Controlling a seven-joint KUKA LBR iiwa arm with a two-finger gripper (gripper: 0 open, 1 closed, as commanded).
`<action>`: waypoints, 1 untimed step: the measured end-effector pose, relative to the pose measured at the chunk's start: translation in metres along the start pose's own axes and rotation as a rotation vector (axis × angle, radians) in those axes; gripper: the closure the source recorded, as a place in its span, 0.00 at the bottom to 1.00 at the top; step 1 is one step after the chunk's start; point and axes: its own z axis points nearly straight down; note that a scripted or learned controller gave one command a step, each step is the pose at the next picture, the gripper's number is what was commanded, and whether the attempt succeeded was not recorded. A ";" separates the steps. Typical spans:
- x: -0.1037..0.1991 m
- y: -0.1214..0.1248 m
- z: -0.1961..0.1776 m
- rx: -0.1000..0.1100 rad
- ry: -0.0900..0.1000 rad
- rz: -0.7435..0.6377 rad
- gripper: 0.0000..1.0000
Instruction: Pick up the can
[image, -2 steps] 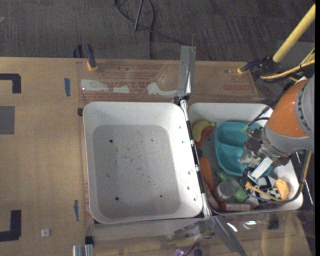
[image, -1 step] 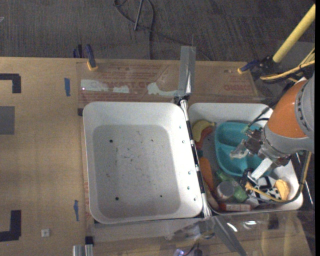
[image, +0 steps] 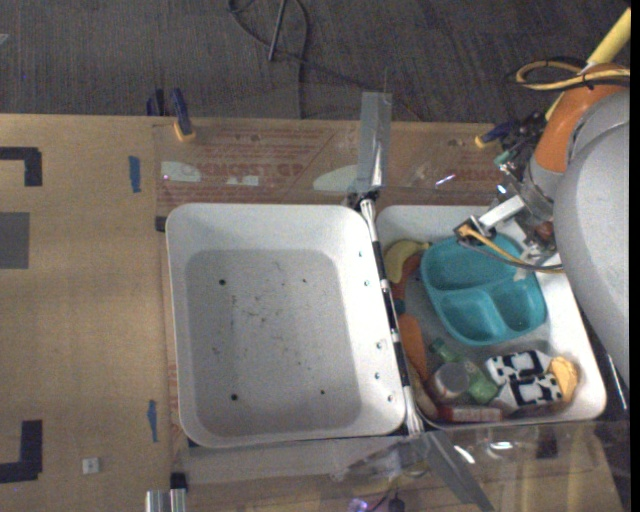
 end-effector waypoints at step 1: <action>-0.036 -0.021 0.023 -0.015 0.016 0.236 0.00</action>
